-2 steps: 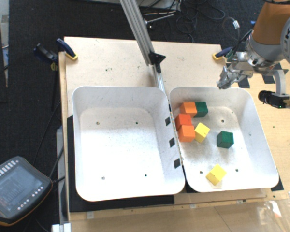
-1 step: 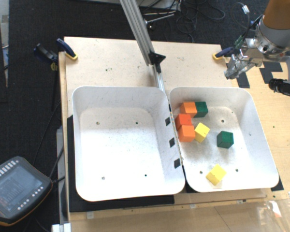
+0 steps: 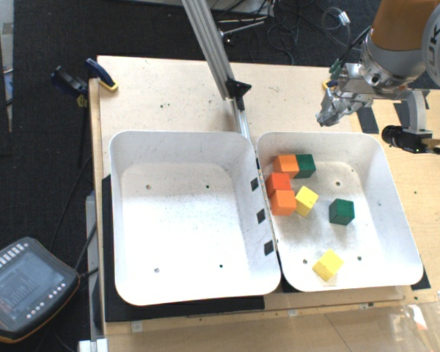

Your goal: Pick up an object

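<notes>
The arm [image 3: 407,20] enters at the upper right, its orange band above a grey wrist [image 3: 378,75]. The gripper [image 3: 328,116] points down and leftward, hanging in the air at the arm's end, nothing visible in it.

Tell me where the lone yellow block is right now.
The lone yellow block lies in the right bin, near its front edge, apart from the other blocks, below the green block.

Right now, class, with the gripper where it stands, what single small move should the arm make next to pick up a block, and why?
Probably bring the gripper forward and down over the lone green block. The gripper hangs above the right bin's far rim, and that block stands apart from the others.
</notes>
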Robot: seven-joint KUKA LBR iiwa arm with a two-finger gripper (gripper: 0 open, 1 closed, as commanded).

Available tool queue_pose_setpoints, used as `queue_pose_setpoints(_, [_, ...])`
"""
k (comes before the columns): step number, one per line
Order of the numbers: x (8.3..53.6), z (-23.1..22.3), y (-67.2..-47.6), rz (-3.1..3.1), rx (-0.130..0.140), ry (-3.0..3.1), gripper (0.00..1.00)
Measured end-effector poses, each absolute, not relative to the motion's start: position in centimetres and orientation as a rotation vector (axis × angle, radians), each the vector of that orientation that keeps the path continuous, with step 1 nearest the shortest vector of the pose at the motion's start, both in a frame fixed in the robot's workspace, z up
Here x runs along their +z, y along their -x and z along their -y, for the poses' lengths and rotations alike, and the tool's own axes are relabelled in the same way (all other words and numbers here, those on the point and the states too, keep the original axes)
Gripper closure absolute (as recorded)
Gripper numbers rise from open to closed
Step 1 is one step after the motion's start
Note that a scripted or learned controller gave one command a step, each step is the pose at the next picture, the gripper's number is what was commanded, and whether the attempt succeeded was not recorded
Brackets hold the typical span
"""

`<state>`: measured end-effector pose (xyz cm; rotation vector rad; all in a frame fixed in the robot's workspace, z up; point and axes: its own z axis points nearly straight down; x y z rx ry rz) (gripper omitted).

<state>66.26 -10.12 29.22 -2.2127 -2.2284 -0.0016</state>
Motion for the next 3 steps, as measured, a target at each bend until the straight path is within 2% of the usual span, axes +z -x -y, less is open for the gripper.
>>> queue_pose_setpoints(1, [26.9, 5.0, -64.6, 2.227, 0.002, 2.211, 1.0])
queue_pose_setpoints(3, [26.7, -5.0, -61.1, 2.229, 0.001, 2.21, 1.0])
